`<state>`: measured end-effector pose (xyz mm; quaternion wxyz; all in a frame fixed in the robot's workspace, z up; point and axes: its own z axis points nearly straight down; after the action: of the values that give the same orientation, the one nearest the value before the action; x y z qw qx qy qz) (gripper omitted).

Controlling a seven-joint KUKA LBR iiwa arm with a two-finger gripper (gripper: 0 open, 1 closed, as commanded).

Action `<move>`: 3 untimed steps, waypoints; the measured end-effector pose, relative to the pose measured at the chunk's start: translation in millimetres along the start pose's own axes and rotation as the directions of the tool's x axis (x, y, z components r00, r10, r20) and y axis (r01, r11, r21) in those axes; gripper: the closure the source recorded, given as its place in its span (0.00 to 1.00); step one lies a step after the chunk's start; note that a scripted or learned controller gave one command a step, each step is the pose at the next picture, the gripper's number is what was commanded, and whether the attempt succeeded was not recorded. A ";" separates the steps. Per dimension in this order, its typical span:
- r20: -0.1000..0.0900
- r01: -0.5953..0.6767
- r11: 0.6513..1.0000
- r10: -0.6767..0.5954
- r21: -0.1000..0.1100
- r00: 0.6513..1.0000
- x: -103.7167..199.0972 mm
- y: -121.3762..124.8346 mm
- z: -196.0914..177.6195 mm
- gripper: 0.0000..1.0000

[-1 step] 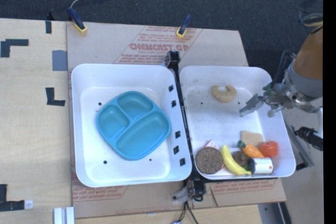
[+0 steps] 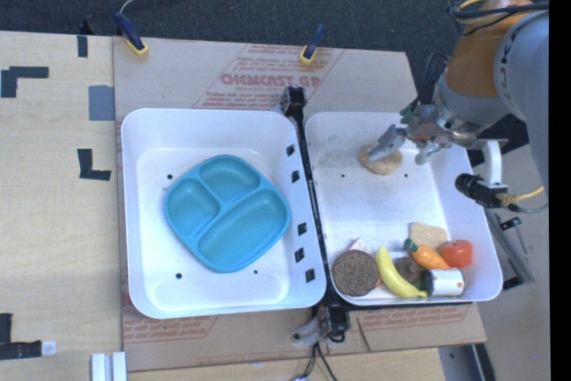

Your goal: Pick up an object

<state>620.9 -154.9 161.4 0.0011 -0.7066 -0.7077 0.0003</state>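
Nearest the lens, toy food crowds the right bin's front corner. My gripper hangs fingers apart over a tan bread-like piece at that bin's far end, holding nothing. I judge the piece light, rigid, slightly rounded; take it across its narrow width.

Bright, even overhead light, soft shadows, mild glare on white bins, slightly soft focus.
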 end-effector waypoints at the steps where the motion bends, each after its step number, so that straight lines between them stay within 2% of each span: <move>1: 0.004 0.001 1.000 -0.001 -0.007 1.000 3.0 39.7 74.7 0.00; 2: 0.004 -0.001 1.000 0.001 -0.007 1.000 -24.5 20.9 74.3 0.00; 3: 0.005 -0.001 1.000 0.001 -0.007 1.000 -41.0 -20.5 74.1 0.00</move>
<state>600.3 -195.9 87.2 -0.0031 -0.7070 -0.7072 -0.0007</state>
